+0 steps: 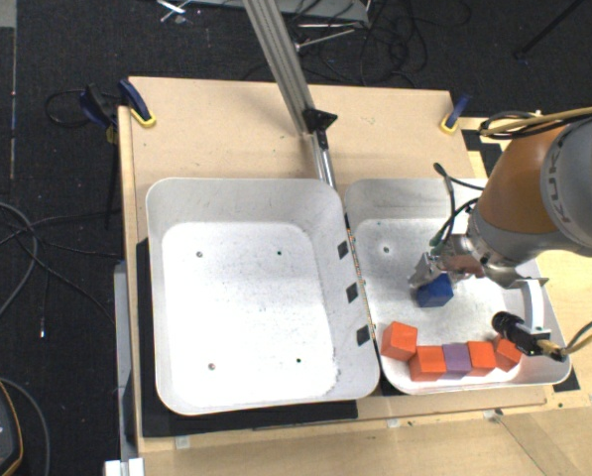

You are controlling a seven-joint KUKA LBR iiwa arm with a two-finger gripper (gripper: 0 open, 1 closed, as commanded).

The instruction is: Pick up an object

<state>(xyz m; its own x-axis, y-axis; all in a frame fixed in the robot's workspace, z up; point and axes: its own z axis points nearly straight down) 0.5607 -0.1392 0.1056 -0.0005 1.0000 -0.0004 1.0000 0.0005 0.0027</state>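
1. The gripper (436, 274) sits in the right bin (395, 201), right of frame centre, directly over the blue block (434, 292).
2. The fingers look to be straddling the top of the blue block, closed in near its upper sides. I can't confirm real contact or a lift from this angle, so I won't call it held; how wide they stand, I cannot tell.
3. The blue block rests on the bin floor mid-bin, well apart from the row along the bin's lower edge: orange block (400, 339), a second orange block (428, 362), purple block (456, 357) and more orange at lower right.
4. Handling, my read: small rigid cube, probably light, flat faces, not fragile. It could slip if the faces are smooth or the grip lands on a corner.
5. Best hold: two opposite flat sides, fingers square to them and low on the block.
6. The left bin (167, 206) carries nothing I need.
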